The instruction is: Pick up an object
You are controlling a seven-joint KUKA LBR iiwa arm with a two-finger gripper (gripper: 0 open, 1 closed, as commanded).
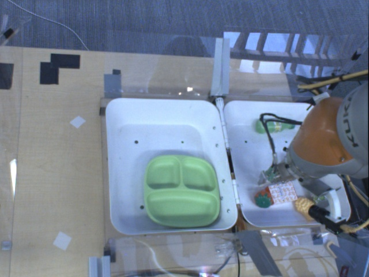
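Observation:
My gripper point(274, 173) hangs low in the right bin point(247, 154), under the grey wrist and orange band point(320, 134). Just below it lies a white packet with a red pattern point(282, 193). A small green and red object point(263, 199) rests against the packet's left side. To the right of the packet, near the bin's front right corner, is a yellow lumpy piece point(302, 205). A pale green item point(271, 126) lies at the back of the bin, partly behind the arm. I see nothing held between the gripper's tips.
The left bin point(124, 154) holds a light green divided plate point(181, 190) towards its front. A black cable point(266, 120) loops from the wrist over the right bin's back. A metal divider rail point(219, 74) runs behind the two bins.

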